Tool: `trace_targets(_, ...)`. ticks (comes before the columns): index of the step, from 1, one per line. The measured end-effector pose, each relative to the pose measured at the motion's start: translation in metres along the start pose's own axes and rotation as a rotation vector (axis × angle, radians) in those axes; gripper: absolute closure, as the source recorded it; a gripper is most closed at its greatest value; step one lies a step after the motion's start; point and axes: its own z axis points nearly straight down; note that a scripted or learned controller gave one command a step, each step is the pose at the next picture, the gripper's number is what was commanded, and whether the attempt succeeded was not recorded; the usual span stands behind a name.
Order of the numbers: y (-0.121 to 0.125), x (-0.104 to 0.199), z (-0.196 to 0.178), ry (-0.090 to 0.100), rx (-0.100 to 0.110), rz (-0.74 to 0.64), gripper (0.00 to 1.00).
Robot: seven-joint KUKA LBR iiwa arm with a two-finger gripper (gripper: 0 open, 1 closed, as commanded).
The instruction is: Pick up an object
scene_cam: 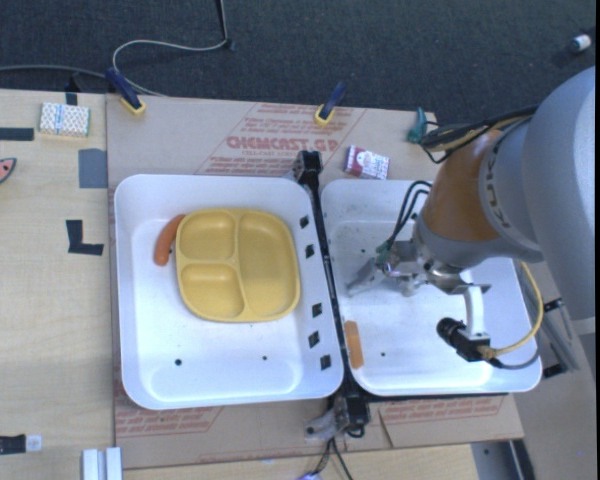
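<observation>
Two shallow white bins are seen side by side on the surface, the left bin (140,298) and the right bin (500,373). In the left bin a yellow divided plate (238,264) lies flat, and an orange sausage-shaped piece (164,240) lies against its left rim, touching or nearly touching it. In the right bin a smaller orange piece (353,343) lies close to the bin's left wall, near the front. The gripper (365,280) is seen low over the right bin, pointing left, above and a little behind that small orange piece and apart from it; whether it is open or closed cannot be told, and nothing is seen held in it. The small orange piece is judged the nearest candidate. It is likely light, probably a plastic or rubber toy, smooth and rounded, so some slipping or rolling is to be expected. It would best be taken across its narrow width at mid-length, though the nearby wall leaves little room on that side. The plate is judged stiff, light and broad, awkward to pinch except at its raised rim. The sausage piece beside it could be taken across its middle, with the plate's rim crowding one side.
</observation>
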Motion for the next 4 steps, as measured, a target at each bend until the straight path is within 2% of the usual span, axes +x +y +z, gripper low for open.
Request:
trace_targets(1, 0.0008, -0.0005, -0.0098, -0.003, -0.004, 0.0, 1.0)
trace_targets(2, 0.0007, -0.0005, -0.0097, -0.003, -0.004, -0.001, 0.0)
trace_targets(3, 0.0006, 0.0006, -0.0187, -0.001, -0.003, -0.002, 1.0)
trace_targets(4, 0.0005, 0.0006, -0.0186, -0.001, -0.003, -0.002, 0.0)
